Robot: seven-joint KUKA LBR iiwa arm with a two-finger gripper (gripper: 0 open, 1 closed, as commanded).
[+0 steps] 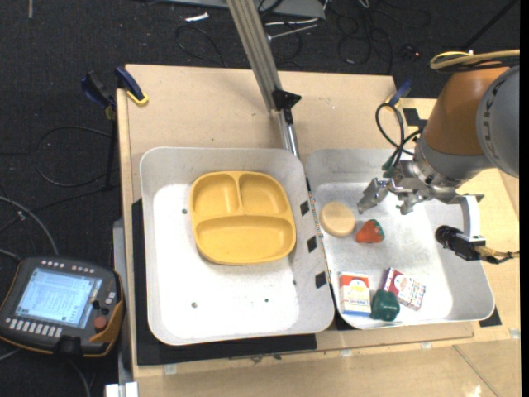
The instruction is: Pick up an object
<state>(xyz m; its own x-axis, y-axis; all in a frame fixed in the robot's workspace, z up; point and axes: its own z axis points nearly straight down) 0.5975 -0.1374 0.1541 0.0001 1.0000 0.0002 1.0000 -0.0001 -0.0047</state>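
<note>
**Desk:** Where is the arm sitting right now?

**Me:** I have the gripper (387, 195) hovering in the upper part of the right bin (471, 300), right of centre in the frame. Its two fingers are spread apart with nothing between them, so I'd call it ready to descend, not carrying anything.

**Desk:** What's nearest for a pick?

**Me:** The red strawberry toy (369, 231) lies just below the fingers, with a tan round disc (337, 219) just beside it to the left. Lower in the bin, two small cartons (355, 294) (405, 289) flank a green piece (384, 305).

**Desk:** And the left bin?

**Me:** The left bin (165, 304) holds just a yellow divided tray (242, 217), well apart from the arm. I judge the strawberry the likely target, though the disc crowds it and could get nudged.
</note>
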